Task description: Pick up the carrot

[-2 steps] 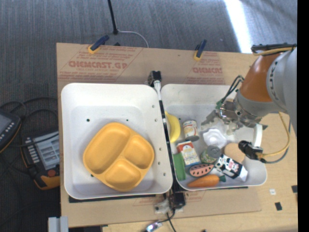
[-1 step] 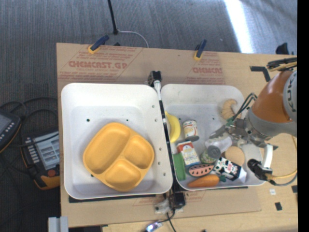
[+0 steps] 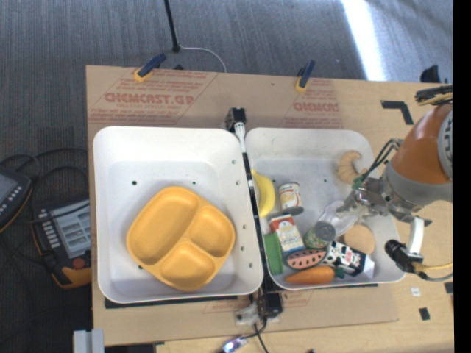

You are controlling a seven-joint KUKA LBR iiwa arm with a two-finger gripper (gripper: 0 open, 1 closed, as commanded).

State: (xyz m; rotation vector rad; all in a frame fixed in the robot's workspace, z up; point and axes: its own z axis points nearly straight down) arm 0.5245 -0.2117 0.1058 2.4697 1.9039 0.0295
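Note:
The carrot point(image 3: 310, 276) is orange and lies flat along the near wall of the right bin point(image 3: 309, 137). It sits just below a watermelon slice point(image 3: 304, 259) and to the left of a black-and-white carton point(image 3: 346, 259). My gripper point(image 3: 363, 195) hangs over the right part of that bin, beside a clear glass point(image 3: 333, 216) and below a croissant point(image 3: 349, 165). It is well above and to the right of the carrot and holds nothing that I can see.
The right bin also holds a banana point(image 3: 265, 190), a small can point(image 3: 289, 196), a red-capped bottle point(image 3: 286, 234), a green stick point(image 3: 273, 254) and a tan round point(image 3: 358, 238). A yellow divided plate point(image 3: 181, 235) lies in the left bin point(image 3: 118, 160).

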